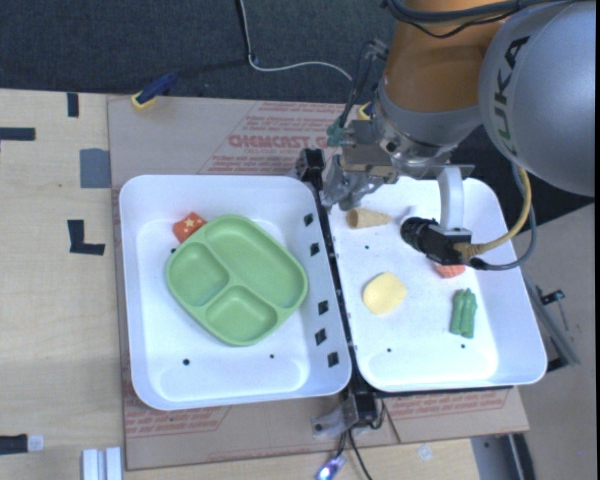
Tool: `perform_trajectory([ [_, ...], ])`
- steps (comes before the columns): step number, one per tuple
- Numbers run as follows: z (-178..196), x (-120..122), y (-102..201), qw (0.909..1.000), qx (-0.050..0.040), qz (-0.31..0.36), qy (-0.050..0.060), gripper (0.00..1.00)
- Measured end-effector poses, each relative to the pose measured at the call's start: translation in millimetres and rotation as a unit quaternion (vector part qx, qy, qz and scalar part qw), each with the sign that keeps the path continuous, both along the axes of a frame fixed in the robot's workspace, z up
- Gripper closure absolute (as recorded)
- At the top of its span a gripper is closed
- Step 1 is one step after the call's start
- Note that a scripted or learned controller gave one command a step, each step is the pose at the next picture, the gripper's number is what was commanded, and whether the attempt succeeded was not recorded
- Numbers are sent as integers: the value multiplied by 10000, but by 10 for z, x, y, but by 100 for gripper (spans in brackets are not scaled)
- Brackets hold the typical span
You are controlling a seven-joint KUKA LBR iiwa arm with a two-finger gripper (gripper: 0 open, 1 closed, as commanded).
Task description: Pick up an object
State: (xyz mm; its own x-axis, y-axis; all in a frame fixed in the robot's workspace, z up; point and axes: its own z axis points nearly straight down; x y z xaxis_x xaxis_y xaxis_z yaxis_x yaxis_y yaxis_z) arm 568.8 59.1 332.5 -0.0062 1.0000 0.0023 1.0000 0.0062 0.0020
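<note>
A grey arm [550,78] with an orange band above the wrist reaches in from the right and hangs over the far edge of the right-hand shallow white bin [500,353], close to the divide between the two bins. Its gripper [352,183] sits low at that far inner corner, just above a small tan wedge-shaped piece [367,217] lying on the bin floor; whether the fingers are apart or together cannot be told from this slanted view, and nothing can be seen between them. Near the wedge, to its right, a small red-orange object [450,268] lies partly covered by a black fitting with a yellow cable. Towards the middle of the same bin rests a pale yellow rounded block [384,293], and well to its right a green pod-like toy vegetable [464,313] lies lengthwise. The left-hand white bin [150,368] holds a light green plastic divided plate [236,279] with three compartments, tilted at an angle, and a small orange-red cube [188,227] touches its far left rim. Both bins sit on a cardboard sheet [250,133] on the wooden table [40,298].
</note>
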Motion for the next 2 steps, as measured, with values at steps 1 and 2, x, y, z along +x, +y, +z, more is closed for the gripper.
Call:
perform_trajectory([
  [1, -792, -597, -451, 10000, -20, -53, 78, 100],
  [2, 209, -855, -378, 10000, -5, -15, -25, 100],
])
